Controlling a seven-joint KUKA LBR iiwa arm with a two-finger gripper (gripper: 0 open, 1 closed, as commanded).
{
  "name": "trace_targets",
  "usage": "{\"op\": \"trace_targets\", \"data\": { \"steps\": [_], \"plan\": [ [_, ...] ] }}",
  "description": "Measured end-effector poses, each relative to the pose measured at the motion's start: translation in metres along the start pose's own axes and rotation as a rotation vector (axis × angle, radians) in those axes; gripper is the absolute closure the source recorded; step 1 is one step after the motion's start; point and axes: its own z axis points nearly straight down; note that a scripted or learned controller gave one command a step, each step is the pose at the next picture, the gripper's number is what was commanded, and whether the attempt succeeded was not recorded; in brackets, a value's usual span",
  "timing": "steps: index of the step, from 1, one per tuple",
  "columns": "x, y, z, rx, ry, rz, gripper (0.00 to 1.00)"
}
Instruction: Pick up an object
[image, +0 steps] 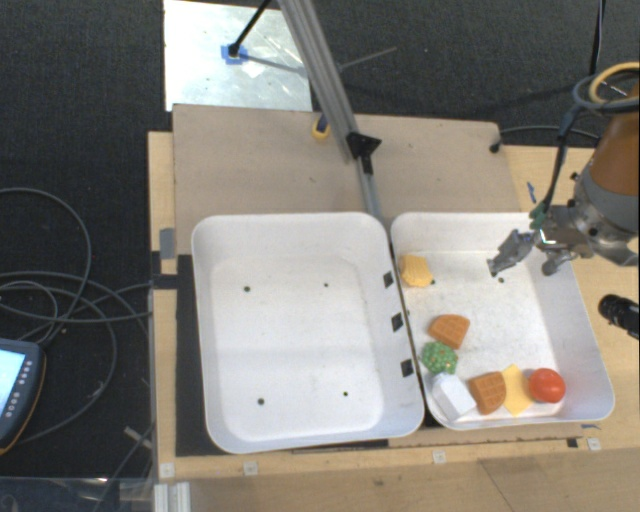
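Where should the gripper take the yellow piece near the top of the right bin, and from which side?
Probably straight down from above, fingers closing across the yellow piece's short width. It lies low on the bin floor with bare white around three sides. Its left edge sits near the right bin's left wall, so keep a finger off that side. The gripper hangs above the bin's upper part, to the piece's right.

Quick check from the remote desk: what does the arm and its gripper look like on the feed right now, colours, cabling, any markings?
The arm is grey with an orange band above the wrist. Dark cables loop over it, one ringed in yellow near the top. The gripper is grey metal with two slim fingers and a small green spot at its base. No readable markings.
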Motion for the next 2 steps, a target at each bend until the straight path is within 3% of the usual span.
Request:
{"op": "trace_targets", "data": {
  "steps": [1,2],
  "plan": [
    [0.0,0.001,-0.002,-0.004,-0.001,0.001,0.0],
    [-0.001,0.005,0.059,0.001,-0.001,0.005,0.0]
  ]
}}
